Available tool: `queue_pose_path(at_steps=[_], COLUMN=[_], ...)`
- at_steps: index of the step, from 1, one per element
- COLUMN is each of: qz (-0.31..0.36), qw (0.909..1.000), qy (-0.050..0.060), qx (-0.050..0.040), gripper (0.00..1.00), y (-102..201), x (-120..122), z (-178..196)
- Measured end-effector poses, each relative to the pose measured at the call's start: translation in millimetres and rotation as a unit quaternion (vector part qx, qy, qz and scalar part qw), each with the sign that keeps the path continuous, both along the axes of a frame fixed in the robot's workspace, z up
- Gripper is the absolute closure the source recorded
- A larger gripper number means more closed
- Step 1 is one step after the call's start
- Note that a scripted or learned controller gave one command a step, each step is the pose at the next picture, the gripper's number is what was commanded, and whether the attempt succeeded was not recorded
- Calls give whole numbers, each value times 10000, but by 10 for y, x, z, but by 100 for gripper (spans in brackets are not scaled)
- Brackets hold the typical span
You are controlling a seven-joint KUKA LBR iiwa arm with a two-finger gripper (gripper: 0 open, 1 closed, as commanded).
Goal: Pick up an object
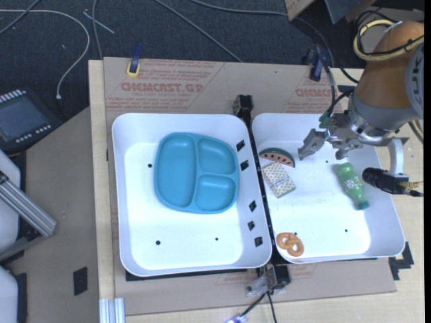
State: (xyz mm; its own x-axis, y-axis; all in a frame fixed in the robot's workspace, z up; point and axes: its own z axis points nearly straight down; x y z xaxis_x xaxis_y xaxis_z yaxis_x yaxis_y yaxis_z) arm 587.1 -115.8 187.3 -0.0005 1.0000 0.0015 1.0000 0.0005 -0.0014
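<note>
Presently the grey two-finger gripper (324,148) hangs with its fingers spread and nothing between them over the back of the right-hand shallow white bin (377,247). Nearest is the green plastic bottle (351,184), just beside it toward the bin's front-right, long axis running front to back. The watermelon-slice toy (277,157) lies leftward.

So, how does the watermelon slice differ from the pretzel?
The watermelon slice is a red and green half-round; the pretzel is an orange-brown twisted loop. The slice lies near the bin's back, the pretzel at its front edge. Both lie in the right bin, close to the divider.
</note>
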Motion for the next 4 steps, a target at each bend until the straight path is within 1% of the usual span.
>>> queue_pose_path(at_steps=[1, 2, 3, 4], qz=[-3, -9, -6, 0], qw=[10000, 10000, 10000, 10000], qy=[20, -35, -16, -32], qx=[1, -17, -3, -11], gripper=[0, 0, 100, 100], y=[-50, -63, -47, -76], x=[60, 84, 73, 107], z=[-583, -1004, -906, -464])
